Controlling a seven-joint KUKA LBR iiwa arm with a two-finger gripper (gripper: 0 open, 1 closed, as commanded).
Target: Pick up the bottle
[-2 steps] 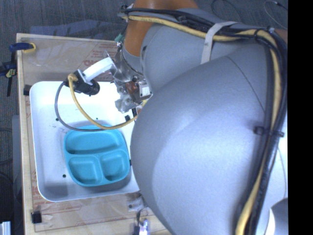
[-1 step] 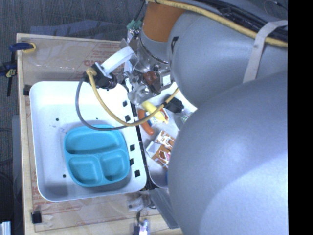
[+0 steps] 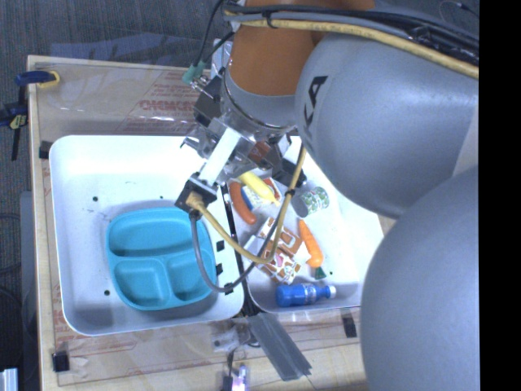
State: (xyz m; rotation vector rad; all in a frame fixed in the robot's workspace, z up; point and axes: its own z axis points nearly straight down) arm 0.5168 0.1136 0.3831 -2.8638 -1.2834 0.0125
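The blue bottle is seen lying on its side at the near edge of the right bin — nearer than the gripper, whose grip cannot be told.

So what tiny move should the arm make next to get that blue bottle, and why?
Probably slide toward the near edge of the right white bin: the blue plastic bottle lies on its side there, while the gripper sits farther back over the orange items.

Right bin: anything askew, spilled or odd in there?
Nothing spilled. The blue bottle lies on its side at the right bin's near edge, beside a jumbled pile of small items. The blue tray sits flat in the left bin.
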